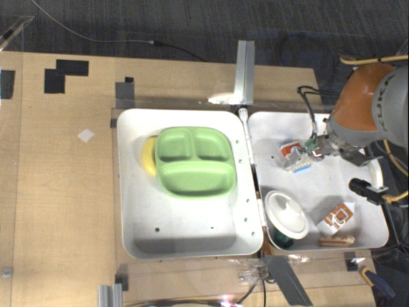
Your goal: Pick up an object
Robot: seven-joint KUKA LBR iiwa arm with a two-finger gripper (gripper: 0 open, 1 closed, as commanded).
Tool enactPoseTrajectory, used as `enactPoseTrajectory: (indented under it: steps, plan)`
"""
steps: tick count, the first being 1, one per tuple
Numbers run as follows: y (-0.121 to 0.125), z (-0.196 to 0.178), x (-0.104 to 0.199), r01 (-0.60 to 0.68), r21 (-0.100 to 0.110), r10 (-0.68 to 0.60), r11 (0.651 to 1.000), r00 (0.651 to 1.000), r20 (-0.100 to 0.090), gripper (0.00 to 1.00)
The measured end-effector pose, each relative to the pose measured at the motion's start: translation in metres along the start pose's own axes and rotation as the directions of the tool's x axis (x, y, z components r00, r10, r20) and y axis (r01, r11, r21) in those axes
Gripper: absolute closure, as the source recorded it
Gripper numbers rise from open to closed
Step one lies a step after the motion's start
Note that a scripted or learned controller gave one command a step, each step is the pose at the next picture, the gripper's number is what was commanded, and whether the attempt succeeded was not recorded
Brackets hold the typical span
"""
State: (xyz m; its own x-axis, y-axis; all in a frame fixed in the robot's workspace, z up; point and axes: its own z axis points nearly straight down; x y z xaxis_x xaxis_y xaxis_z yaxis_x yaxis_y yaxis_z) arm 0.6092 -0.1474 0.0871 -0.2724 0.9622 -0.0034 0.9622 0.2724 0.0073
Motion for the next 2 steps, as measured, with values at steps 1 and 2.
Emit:
enactPoseTrajectory:
  steps: [1,2]
  plan:
    - [0.003,-0.014,-0.002,0.000,-0.009,0.000,1.000,1.000,0.005,1.00]
    - [0.080,-0.102,0.090,-0.089,0.000,0.089,0.996,0.996,-0.002,1.00]
